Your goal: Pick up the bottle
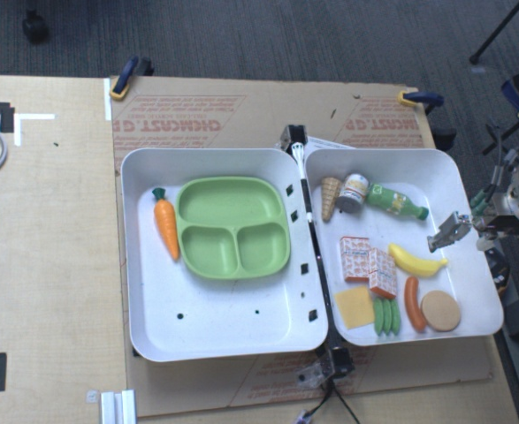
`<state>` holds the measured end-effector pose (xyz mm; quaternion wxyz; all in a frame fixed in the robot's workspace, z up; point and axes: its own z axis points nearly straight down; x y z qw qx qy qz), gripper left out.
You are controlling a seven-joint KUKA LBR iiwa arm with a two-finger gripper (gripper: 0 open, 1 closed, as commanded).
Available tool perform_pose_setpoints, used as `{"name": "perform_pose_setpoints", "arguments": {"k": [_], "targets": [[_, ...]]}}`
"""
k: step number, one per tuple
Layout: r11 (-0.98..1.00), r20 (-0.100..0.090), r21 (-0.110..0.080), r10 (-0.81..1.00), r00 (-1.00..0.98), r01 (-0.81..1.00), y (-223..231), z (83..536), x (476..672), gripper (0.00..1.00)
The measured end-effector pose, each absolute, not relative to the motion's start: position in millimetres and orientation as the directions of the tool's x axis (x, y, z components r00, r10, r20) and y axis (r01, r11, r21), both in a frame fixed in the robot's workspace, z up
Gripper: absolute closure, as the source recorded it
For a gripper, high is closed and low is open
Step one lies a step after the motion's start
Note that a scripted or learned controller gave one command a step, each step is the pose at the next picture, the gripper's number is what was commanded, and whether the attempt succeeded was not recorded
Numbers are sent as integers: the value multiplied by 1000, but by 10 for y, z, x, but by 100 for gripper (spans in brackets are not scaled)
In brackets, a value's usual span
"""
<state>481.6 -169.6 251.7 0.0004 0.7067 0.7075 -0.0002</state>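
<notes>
camera view | bottle [397, 201] green, lying on its side at the back of the right bin [477, 203], just beside a can [353, 193] and well apart from the gripper | gripper [451, 230] over the right bin's right side, above the banana [417, 261], holding nothing; fingers' spread cannot be told | left bin [135, 263]: green tray [233, 226], carrot [166, 223]

High fixed view, slanting over bins [144, 263]
</notes>
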Motion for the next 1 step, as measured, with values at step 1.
{"name": "perform_pose_setpoints", "arguments": {"k": [1], "targets": [[2, -2, 1, 1000, -2, 1000, -1698, 2613, 4825, 100]]}}
